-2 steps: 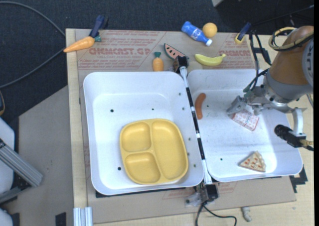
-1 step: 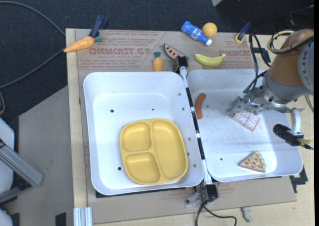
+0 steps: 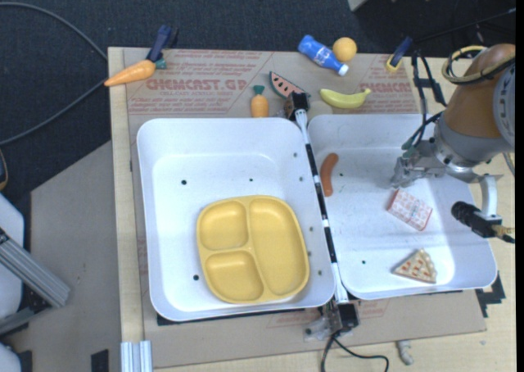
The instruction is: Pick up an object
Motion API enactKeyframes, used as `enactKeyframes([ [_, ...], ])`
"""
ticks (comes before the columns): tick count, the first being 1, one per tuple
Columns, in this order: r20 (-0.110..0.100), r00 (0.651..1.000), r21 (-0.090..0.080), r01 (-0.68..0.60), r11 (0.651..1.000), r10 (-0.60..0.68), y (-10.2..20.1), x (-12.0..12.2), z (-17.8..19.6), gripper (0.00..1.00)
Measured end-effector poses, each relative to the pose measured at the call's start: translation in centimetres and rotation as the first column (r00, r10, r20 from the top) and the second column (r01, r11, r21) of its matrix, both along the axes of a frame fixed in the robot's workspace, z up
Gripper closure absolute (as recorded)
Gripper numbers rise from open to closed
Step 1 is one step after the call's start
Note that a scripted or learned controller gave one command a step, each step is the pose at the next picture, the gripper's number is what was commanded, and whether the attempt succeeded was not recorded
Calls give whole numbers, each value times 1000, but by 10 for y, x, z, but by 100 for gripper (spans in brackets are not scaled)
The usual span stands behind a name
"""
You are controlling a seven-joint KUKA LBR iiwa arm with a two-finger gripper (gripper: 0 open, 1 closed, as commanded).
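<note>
We find the end effector [image 3: 407, 172] low over the right bin [image 3: 360, 276], near its far right part; whether it is wide or narrow we cannot tell. A pink-and-white checked packet [image 3: 409, 209] lies on the bin floor just beside it, toward the near side. A pizza slice [image 3: 414, 266] lies nearer still, and a sausage [image 3: 328, 174] rests by the left wall. The left bin [image 3: 164, 198] holds a yellow divided tray [image 3: 251, 247].

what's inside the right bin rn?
The right bin holds a sausage near its left wall, a pink checkered packet just below the gripper, and a pizza slice near the front. The arm covers the bin's far right corner.
</note>
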State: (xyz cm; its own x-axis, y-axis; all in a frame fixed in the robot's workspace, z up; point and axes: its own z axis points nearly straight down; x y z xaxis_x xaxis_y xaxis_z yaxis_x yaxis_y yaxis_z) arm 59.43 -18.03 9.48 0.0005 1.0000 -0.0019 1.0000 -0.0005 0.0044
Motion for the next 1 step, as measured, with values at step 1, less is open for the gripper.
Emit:
enactKeyframes([
  [1, -6, 1000, 2, 0, 1000, 0, -8, -27, 21, 100],
])
